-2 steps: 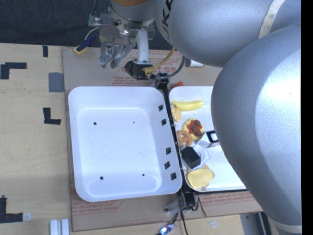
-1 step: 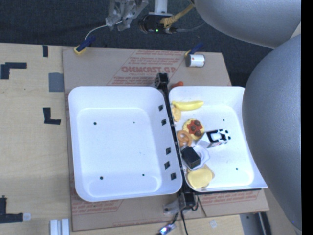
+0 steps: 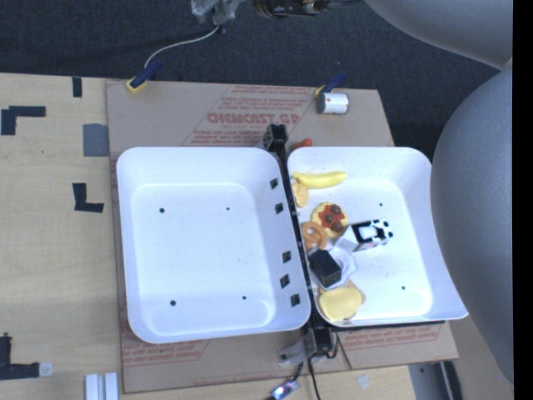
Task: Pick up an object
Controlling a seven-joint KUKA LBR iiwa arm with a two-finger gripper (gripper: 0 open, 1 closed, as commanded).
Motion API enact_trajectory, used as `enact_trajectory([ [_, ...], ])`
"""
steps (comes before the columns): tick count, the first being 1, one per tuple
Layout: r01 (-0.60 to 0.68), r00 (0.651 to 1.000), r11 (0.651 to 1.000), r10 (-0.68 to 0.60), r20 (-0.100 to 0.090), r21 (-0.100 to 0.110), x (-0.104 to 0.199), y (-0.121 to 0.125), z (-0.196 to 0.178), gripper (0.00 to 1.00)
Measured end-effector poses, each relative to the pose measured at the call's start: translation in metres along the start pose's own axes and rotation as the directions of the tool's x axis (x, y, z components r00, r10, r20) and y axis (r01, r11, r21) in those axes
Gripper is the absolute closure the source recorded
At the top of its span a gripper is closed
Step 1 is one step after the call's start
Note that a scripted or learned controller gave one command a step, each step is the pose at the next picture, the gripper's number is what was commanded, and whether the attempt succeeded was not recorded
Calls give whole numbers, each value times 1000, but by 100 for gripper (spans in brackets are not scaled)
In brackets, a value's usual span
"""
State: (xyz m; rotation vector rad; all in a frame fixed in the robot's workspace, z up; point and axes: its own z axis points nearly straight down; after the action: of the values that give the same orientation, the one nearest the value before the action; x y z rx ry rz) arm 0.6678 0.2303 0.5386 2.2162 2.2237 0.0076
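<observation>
- Camera view: objects cluster in right bin [image 3: 416,223], against its left wall: yellow banana [image 3: 321,178], red-topped pastry [image 3: 331,217], black-and-white toy [image 3: 371,233], black block [image 3: 325,267], yellow disc [image 3: 340,302].
- Left bin [image 3: 200,240] beside it.
- Gripper [image 3: 218,2] at top edge, above bench, well apart from bins; blurred, finger state cannot be told.
</observation>
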Motion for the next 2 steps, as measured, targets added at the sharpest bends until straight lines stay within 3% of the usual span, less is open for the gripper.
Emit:
enact_trajectory([
  [1,-3,1000,1000,3,9,24,2,-15,205,100],
  [2,-1,1000,1000,1,0,0,3,-10,123,100],
])
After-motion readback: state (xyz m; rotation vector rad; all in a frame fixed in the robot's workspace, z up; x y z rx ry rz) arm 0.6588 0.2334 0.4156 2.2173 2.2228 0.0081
